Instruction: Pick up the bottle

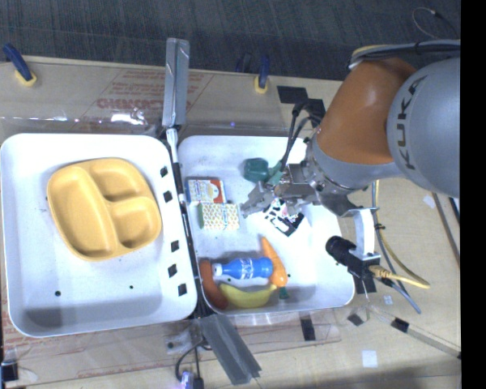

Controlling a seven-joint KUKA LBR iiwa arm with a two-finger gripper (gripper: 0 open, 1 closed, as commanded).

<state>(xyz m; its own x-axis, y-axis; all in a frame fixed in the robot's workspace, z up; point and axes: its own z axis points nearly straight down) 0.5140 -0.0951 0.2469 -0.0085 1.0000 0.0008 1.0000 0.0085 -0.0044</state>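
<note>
A small blue bottle (245,270) lies on its side in the right bin (324,294), pressed against a banana (247,297) and carrot (273,264); likely light, smooth, prone to roll, best pinched across its middle; the gripper (267,197) hangs above, its grip state unreadable.

Two bins (16,217), one bottle (243,269), one tray (104,207), two cartons (206,190)
</note>
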